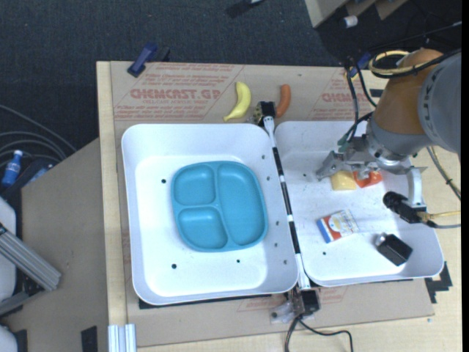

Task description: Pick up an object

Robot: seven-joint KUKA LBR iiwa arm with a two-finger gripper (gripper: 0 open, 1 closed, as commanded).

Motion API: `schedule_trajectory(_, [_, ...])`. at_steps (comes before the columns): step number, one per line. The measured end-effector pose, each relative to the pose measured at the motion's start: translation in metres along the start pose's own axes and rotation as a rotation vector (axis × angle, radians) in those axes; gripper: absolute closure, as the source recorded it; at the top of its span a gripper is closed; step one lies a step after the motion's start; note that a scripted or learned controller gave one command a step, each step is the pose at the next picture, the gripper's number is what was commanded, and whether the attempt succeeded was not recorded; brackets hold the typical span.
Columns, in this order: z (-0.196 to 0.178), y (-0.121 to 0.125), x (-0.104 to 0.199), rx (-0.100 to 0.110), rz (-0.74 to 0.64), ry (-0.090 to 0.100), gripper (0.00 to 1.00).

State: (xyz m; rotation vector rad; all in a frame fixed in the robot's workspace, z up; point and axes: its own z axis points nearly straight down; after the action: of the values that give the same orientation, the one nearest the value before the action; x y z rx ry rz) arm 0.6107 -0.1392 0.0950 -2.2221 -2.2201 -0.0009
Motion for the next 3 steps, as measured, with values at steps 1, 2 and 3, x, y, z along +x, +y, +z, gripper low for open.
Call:
schedule_trajectory(1, [-0.01, 0.001, 0.0, -0.002, 0.001, 0.0, 1.0])
schedule_trajectory(2, [-0.01, 0.0, 0.0, -0.001, 0.0, 0.0, 0.0])
schedule_trajectory(3, [-0.02, 0.001, 0.0, -0.003, 0.001, -0.001, 1.0])
